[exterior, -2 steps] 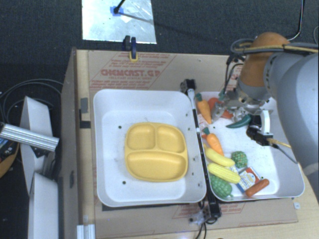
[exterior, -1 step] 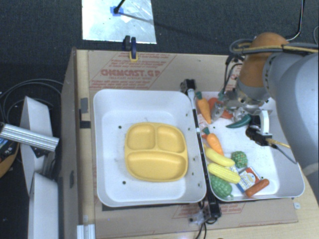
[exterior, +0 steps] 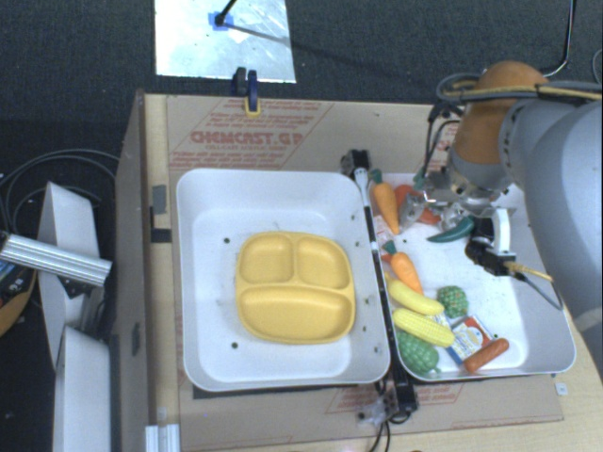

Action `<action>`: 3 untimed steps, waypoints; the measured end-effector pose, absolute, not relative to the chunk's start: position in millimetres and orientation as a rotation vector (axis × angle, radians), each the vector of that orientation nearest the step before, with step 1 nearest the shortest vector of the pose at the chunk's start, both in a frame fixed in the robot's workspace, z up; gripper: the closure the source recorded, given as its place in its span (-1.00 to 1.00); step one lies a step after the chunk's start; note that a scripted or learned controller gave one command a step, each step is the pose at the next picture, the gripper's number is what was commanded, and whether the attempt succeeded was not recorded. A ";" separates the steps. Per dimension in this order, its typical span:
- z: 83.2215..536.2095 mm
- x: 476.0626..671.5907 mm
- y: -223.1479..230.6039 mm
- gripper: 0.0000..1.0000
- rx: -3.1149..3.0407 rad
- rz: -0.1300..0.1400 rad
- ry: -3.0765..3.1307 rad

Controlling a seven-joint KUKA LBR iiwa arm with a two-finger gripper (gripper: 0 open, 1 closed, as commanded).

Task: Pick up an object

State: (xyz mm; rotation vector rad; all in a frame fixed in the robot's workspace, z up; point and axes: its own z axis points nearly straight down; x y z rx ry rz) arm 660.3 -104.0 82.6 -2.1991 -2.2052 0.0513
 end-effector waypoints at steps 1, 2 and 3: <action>82.9 660.0 -100.8 -1.00 -2.206 0.059 -2.208; 83.1 659.9 -98.7 -1.00 -2.211 0.063 -2.210; 81.2 660.0 -98.4 -1.00 -2.204 0.051 -2.204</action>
